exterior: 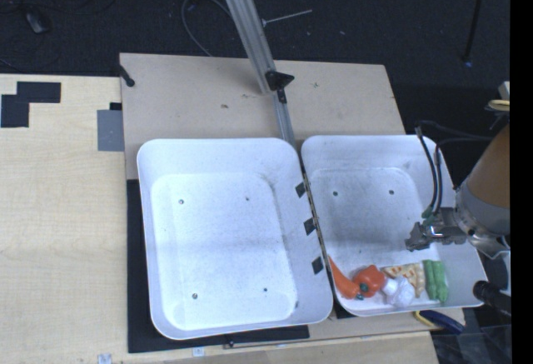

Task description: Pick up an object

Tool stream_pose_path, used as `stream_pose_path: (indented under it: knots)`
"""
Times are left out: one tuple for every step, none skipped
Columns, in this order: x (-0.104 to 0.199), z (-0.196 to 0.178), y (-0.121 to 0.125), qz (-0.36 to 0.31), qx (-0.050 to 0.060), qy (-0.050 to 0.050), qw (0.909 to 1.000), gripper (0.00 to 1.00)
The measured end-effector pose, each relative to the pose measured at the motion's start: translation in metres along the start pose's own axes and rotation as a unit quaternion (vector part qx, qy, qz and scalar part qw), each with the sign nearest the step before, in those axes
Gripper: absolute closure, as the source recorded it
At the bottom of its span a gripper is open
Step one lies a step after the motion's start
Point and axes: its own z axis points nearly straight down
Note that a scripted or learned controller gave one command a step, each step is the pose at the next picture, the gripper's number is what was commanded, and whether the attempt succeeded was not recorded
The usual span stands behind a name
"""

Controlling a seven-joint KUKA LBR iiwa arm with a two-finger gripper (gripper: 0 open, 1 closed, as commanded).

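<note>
Several small objects lie along the near edge of the right bin (366, 162): an orange carrot-shaped piece (339, 278), a red-orange lump (371, 278), a white crumpled item (400, 293), a tan ridged piece (405, 272) and a green piece (435, 280). My gripper (426, 234) reaches in from the right over the bin's right side. It sits just above and behind the tan and green pieces. Nothing shows in its grasp.
The left bin (221, 237) lies beside the right one, with black clips (310, 226) along their shared wall. A slanted metal rail (250, 29) stands behind the bins. Black cables (433, 167) run from the arm over the right bin's far rim.
</note>
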Motion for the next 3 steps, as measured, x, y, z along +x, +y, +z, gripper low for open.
stream_pose_path:
  knots:
    - [0.009,-0.03,0.0,-0.002,0.001,0.001,1.0,1.0]
    - [0.001,0.055,0.0,-0.002,0.002,0.001,1.0,1.0]
    - [0.0,0.053,0.001,-0.003,0.001,0.002,1.0,1.0]
